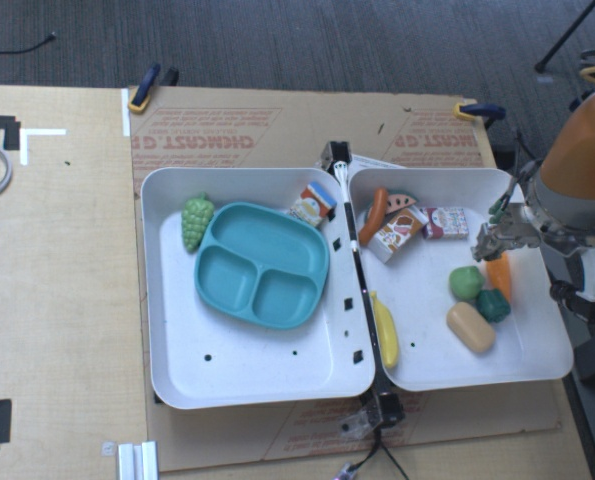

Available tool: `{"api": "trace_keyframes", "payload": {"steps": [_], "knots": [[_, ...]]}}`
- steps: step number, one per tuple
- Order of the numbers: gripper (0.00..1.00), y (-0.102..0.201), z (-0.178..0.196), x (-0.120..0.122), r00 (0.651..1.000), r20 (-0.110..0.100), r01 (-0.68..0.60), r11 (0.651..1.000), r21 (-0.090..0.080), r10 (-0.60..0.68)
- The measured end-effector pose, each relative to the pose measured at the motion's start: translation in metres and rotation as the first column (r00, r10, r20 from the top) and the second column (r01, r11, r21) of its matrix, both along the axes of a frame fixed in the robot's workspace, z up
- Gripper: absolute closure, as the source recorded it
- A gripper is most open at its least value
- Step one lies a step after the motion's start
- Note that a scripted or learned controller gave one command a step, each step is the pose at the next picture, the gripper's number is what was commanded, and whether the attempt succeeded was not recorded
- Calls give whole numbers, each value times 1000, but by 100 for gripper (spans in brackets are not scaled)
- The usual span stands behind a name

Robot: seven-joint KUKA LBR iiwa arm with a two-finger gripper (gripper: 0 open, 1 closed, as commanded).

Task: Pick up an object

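The carrot (499, 276) lies near the right bin's (537, 368) far right wall, just under the gripper (493, 240), whose grip cannot be made out. Crowding is the likely risk: the green ball (465, 282), teal piece (494, 305) and potato (471, 327) sit close, so a descent could nudge them. The left bin (177, 368) holds a teal tray (262, 265) and grapes (196, 221).

Look just beyond the right wall of the right bin (537, 268) to identify the arm (577, 183): a rounded orange band, then a grey wrist section. Below it, note the gripper (492, 240), a grey metallic assembly with dark fittings.
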State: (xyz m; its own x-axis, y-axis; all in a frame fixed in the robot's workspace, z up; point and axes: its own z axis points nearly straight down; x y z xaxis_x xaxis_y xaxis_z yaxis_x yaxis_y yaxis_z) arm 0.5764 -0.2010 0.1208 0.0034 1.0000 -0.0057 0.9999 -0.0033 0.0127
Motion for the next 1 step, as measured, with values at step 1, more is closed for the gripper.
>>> {"api": "trace_keyframes", "payload": {"steps": [1], "knots": [[100,49,106,-53,1000,-12,-5,1000,5,5]]}}
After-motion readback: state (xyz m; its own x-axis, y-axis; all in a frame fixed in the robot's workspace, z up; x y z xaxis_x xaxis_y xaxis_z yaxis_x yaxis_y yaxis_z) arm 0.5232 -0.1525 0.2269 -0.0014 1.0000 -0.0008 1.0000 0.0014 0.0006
